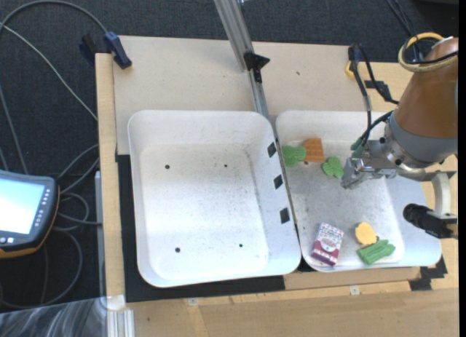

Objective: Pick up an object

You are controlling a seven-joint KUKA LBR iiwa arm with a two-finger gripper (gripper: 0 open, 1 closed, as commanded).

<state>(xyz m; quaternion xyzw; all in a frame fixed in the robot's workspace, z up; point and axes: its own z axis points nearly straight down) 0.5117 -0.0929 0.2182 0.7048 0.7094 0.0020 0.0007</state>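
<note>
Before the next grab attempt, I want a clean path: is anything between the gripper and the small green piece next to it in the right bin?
Nothing visible. The gripper sits just right of the small green piece; the orange block lies farther left, beyond it.

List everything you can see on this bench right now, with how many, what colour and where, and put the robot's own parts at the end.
Bins: 2, white, side by side on the bench; left bin, right bin.
Green pieces: 3; one by the right bin's left wall, one beside the gripper, one at the near edge.
Orange block: 1, orange, touching the first green piece in the right bin.
Yellow piece: 1, yellow, just above the near green piece.
Small packet: 1, pink and white, near edge of the right bin.
Clamps: 2, blue and yellow, at the bench's far corners.
Pendant: 1, orange-edged, left of the bench.
Arm: 1, grey and orange, from the right.
Gripper: 1, metallic, low over the right bin.
</note>
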